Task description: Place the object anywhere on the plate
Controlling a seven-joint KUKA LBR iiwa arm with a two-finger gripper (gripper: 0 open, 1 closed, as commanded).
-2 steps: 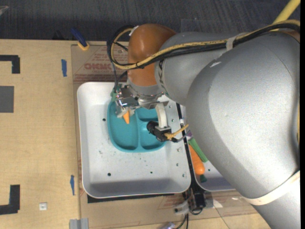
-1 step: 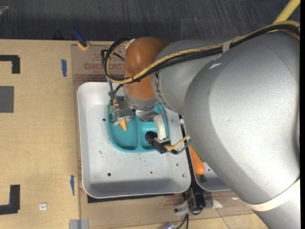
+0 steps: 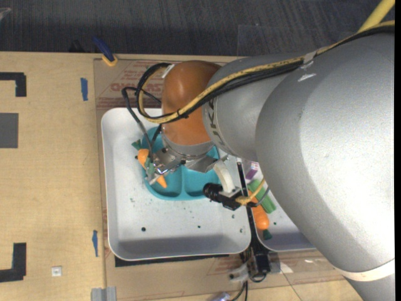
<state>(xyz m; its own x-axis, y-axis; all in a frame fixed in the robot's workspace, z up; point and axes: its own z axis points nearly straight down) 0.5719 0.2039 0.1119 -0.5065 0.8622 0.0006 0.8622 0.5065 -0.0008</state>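
Note:
A teal plate (image 3: pixel 188 187) lies in the left white bin (image 3: pixel 125 231), largely covered by the arm's wrist. My gripper (image 3: pixel 158 168) hangs low over the plate's left part, under the orange band (image 3: pixel 185 105). An orange object with a green tip shows on both sides of it: one piece (image 3: pixel 143 156) at the plate's left edge and one piece (image 3: pixel 161 182) over the plate. Whether the gripper holds it is hidden by the metal parts.
The big grey arm (image 3: pixel 313 155) covers most of the right bin (image 3: pixel 288 248). At that bin's left edge lie green and purple items (image 3: pixel 257 190) and an orange one (image 3: pixel 260 219). Black cables (image 3: pixel 135 102) loop over the left bin's back rim.

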